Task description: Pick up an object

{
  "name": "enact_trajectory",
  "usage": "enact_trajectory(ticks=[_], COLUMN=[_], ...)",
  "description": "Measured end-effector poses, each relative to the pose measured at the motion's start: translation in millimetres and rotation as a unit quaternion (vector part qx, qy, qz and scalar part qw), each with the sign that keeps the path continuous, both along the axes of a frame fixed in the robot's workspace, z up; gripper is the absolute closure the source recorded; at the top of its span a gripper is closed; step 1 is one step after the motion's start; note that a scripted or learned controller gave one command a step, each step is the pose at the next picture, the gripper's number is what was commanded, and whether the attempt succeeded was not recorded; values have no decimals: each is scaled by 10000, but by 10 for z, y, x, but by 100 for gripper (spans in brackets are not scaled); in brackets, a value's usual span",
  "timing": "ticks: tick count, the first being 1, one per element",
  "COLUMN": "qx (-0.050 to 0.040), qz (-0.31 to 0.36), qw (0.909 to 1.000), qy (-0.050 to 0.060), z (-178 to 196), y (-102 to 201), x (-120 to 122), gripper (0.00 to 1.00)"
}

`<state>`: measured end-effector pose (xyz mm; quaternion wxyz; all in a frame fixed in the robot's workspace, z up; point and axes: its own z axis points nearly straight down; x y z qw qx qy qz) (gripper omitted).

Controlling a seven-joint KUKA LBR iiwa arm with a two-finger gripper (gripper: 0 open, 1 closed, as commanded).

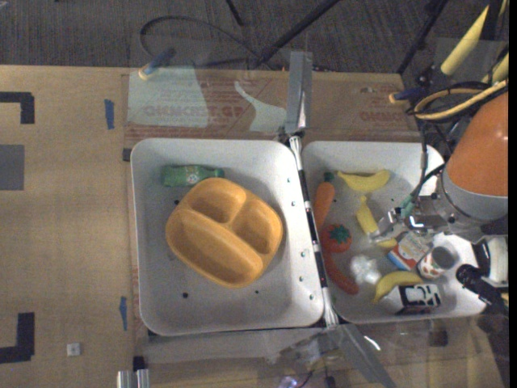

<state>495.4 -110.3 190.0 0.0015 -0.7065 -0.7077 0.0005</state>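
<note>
The right bin (432, 158) holds several toy foods: an orange carrot (323, 203), a yellow banana (365, 180) at the back, a small yellow piece (367, 215), a red strawberry-like fruit (338, 238), a red chili (341, 277), a white lump (365, 269) and a second banana (394, 282) near the front. My gripper (406, 219) hangs low over the middle of this bin, just right of the small yellow piece and above a red-and-white carton (408, 253). Nothing is visibly held.
The left bin (149, 297) carries a yellow divided plate (224, 231) and a green bottle (190, 175) at its back. A black-and-white box (420, 296) and a small grey cup (443, 257) lie at the right bin's front right. Cables hang beside the arm.
</note>
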Motion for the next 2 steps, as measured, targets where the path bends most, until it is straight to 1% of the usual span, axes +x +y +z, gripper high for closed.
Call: enact_trajectory(ticks=[1, 2], qx=[-22, -43], qz=[342, 335], qw=[9994, 9993], qy=[-91, -127], z=[-961, -852], y=[-397, -414], x=[459, 478], gripper=[0, 100])
